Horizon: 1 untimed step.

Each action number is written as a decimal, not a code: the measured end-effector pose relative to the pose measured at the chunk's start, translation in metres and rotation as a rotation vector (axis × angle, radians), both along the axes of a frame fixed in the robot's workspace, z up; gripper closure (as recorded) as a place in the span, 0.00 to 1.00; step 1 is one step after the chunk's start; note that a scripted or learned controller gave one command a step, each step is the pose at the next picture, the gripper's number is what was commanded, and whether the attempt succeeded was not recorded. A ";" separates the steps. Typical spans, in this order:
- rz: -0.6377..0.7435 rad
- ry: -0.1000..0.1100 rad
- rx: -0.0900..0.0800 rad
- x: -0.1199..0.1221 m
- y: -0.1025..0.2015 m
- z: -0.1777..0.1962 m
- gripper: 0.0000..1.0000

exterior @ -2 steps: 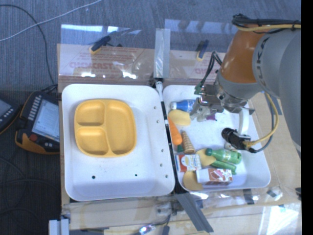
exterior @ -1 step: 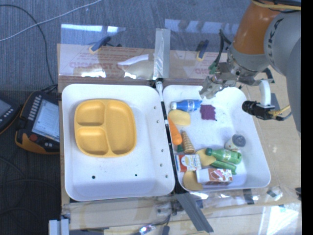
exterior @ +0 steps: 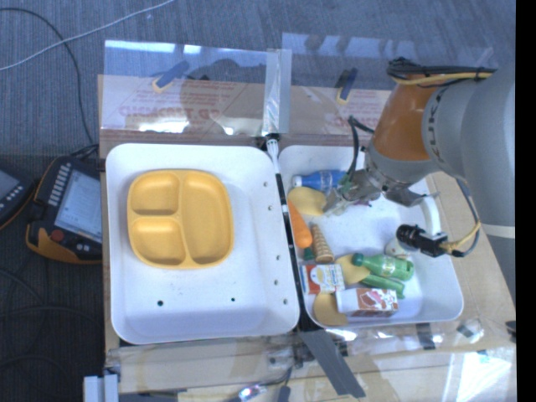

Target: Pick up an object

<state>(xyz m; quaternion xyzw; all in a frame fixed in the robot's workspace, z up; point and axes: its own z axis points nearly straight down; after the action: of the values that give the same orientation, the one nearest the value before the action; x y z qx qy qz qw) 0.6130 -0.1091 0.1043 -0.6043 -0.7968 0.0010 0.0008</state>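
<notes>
In the right bin [exterior: 435, 296], the things to be picked lie crowded toward its left and lower part. A pale yellow piece of toy food [exterior: 306, 200] sits at the upper left of that bin, just left of the gripper [exterior: 350, 193], with a small blue-and-white bottle [exterior: 322, 178] lying on its side just above it. The gripper's tip hangs right beside these two, close to the yellow piece's right edge, though whether it touches either one is hard to say from here. Its fingers are lost in the dark metal of the wrist, so I cannot tell whether they are spread or closed, and nothing is plainly between them.

Lower down, an orange carrot [exterior: 301, 227] lies along the bin's left wall, with a brown cone-like piece [exterior: 322, 246] just beside it. A green bottle [exterior: 384, 266] rests on its side near the middle, above a red-and-white packet [exterior: 368, 300] and a red carton [exterior: 322, 277] toward the bottom.

The arm [exterior: 452, 132], grey with its orange band, comes in from the upper right of the frame and bends down over the bin's upper half.

The left bin [exterior: 201, 312] holds a yellow divided tray [exterior: 180, 218], lying flat in its upper half. At the frame's left edge, off the bench, lies a teach pendant [exterior: 67, 209].
</notes>
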 end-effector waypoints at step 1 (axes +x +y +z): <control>0.000 0.000 0.000 0.000 0.000 0.000 0.00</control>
<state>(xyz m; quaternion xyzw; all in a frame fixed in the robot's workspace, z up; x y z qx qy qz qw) 0.6130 -0.1091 0.1043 -0.6044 -0.7967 0.0009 0.0008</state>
